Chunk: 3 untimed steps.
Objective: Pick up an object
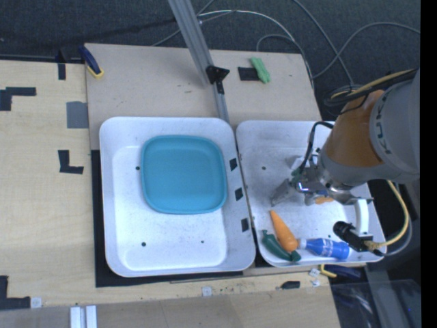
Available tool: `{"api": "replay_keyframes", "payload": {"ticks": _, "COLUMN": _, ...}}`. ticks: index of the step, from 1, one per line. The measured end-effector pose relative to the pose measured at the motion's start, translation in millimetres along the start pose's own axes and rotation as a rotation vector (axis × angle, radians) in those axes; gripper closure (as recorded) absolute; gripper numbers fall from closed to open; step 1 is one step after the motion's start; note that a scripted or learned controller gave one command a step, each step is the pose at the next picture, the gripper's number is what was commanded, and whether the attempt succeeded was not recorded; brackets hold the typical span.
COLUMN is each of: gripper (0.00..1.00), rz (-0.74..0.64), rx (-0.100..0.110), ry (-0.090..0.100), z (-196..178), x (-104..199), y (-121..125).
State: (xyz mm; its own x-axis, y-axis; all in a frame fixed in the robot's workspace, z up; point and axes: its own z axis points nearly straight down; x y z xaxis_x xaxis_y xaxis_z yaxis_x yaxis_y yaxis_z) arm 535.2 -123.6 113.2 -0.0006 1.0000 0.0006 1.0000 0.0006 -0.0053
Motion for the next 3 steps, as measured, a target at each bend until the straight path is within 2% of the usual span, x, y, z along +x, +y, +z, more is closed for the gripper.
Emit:
{"api": "replay_keyframes", "payload": {"ticks": 1, "gripper": 0.0, "rz": 0.0, "rx": -0.006, "ry": -0.001, "z": 24, "x": 0, "y": 0}}
{"api": "replay_keyframes", "payload": {"ticks": 2, "gripper": 1.0, "rz": 0.001, "rx": -0.008, "ry": -0.002, "z": 13, "x": -1, "y": 1}}
{"api": "replay_keyframes", "payload": {"ticks": 3, "gripper": 1.0, "rz": 0.0, "rx": -0.01, "ry": -0.001, "z": -47, "x": 3, "y": 8}}
